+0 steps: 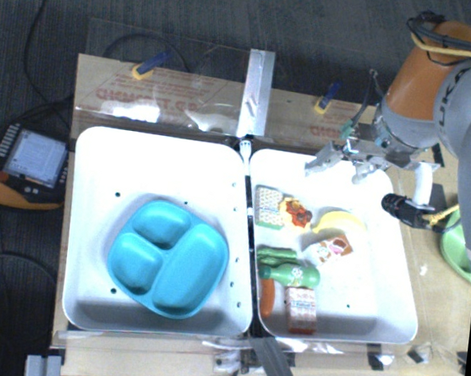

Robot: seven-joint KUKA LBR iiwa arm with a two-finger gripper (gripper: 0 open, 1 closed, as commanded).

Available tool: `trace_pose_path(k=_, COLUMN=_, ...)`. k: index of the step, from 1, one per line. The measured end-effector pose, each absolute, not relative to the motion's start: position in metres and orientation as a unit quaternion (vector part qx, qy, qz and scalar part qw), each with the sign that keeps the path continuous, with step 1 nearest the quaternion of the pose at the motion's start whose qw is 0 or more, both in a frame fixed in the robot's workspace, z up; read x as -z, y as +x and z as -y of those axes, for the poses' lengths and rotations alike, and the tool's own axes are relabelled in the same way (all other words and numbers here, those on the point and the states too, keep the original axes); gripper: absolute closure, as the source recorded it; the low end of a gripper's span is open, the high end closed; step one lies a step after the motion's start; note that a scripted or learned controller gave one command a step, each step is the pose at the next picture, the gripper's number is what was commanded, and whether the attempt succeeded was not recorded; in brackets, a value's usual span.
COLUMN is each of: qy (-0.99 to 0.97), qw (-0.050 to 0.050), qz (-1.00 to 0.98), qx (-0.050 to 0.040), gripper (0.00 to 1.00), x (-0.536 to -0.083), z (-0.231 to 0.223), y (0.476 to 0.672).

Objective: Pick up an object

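Observation:
My gripper (341, 166) hangs over the far rim of the right bin (395, 279), its two fingers spread open with nothing between them. Below it in that bin lie a patterned packet (267, 206), a red and orange toy (298, 213), a yellow piece (339, 220) and a white piece with red marks (330, 249). Nearer the front are a green bottle (287, 271), an orange carrot-like piece (266, 296) and a small brown and white pack (300, 310). The gripper touches none of them.
A blue divided plate (167, 256) lies tilted in the left bin (102, 166). A metal divider (256, 100) stands between the bins at the back. A green object (458, 244) sits on the bench right of the right bin.

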State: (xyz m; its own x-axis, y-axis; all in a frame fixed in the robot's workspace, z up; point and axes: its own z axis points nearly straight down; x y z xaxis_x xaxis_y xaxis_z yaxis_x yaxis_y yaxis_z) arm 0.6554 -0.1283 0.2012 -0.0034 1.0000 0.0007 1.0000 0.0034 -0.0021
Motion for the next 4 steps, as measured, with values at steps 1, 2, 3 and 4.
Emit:
trace_pose_path(k=1, qy=-0.614, qw=-0.001, qz=0.789, qx=-0.0021, gripper=0.00, x=-0.173, z=0.177, y=0.668)
trace_pose_path(k=2, qy=-0.628, qw=-0.001, qz=0.778, qx=-0.0002, gripper=0.00, x=-0.094, z=0.200, y=0.652)
trace_pose_path(k=3, qy=-0.595, qw=-0.005, qz=0.803, qx=0.0021, gripper=0.00, x=-0.090, z=0.209, y=0.617)
trace_pose_path(k=4, qy=-0.544, qw=-0.001, qz=0.839, qx=-0.0003, gripper=0.00, x=-0.152, z=0.221, y=0.660)
